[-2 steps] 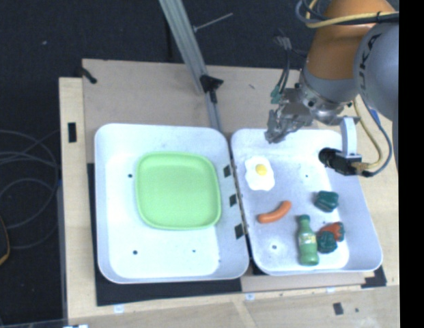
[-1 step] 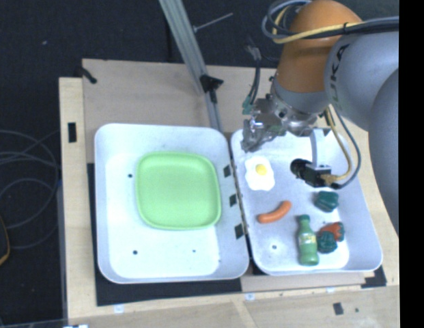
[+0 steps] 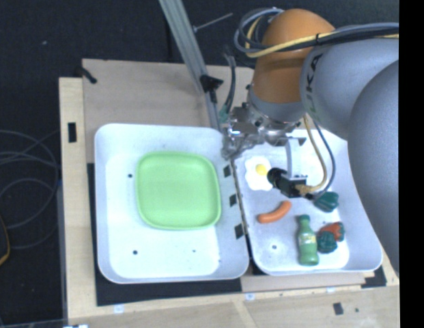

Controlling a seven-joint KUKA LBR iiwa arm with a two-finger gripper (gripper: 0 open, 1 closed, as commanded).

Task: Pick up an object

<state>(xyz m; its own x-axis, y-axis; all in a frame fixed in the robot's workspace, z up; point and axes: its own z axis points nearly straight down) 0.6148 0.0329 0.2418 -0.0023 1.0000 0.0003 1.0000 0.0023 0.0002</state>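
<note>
Egg (image 3: 255, 173) in right bin (image 3: 283, 255), just near of gripper (image 3: 233, 141), not lifted; grasp and lift yet to do; gripper open or clenched: cannot tell

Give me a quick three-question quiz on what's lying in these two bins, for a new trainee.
1. Short answer: how many things lie in the left bin?
2. True or false: the green plate lies in the right bin.
3. Multiple choice: which thing lies between the fried egg and the green bottle? A) orange sausage B) green plate C) a spoon

Key: 1. One, the green plate. 2. False, it lies in the left bin. 3. A.
</note>
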